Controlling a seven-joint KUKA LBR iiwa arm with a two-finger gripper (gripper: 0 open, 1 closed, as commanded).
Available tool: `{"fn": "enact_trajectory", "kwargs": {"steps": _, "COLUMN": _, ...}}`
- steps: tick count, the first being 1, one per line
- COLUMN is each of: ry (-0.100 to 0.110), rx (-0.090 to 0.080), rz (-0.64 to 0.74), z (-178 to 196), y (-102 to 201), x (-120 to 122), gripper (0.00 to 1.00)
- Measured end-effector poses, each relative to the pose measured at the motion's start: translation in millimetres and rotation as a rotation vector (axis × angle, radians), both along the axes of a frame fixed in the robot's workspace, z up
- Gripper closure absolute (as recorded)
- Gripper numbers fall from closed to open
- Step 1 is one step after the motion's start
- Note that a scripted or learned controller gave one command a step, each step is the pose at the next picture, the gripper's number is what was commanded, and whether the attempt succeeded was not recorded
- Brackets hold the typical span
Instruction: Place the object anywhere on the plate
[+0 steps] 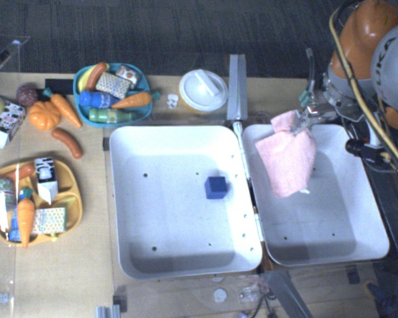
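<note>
A pink cloth (287, 160) hangs over the far left part of the right bin (332, 229), its upper corner bunched up at my gripper (304, 116). The gripper is shut on that corner, near the bin's far rim. The cloth's lower edge droops toward the bin floor; I cannot tell whether it touches. A small blue cube (216, 187) lies near the middle of the left bin (156, 241). A round white dish with a yellow rim (203, 90) stands on the bench behind the left bin.
A metal post (234, 88) rises at the far end of the divider between the bins. Toy food fills a blue bowl (112, 93) and a yellow plate (34, 203) on the bench at left. Cables (352, 52) loop off the arm at right.
</note>
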State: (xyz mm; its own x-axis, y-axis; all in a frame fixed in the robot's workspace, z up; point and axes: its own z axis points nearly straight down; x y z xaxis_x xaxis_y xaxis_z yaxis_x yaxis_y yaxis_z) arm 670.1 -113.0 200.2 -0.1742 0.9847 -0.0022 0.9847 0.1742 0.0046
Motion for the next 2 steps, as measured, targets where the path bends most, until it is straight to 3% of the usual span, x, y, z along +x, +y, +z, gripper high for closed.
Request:
{"fn": "enact_trajectory", "kwargs": {"steps": 1, "ry": 0.000, "rx": 0.000, "rz": 0.007, "z": 25, "y": 2, "x": 2, "gripper": 1.00}}
{"fn": "enact_trajectory", "kwargs": {"steps": 2, "ry": 0.002, "rx": 0.000, "rz": 0.410, "z": 23, "y": 58, "x": -9, "gripper": 1.00}}
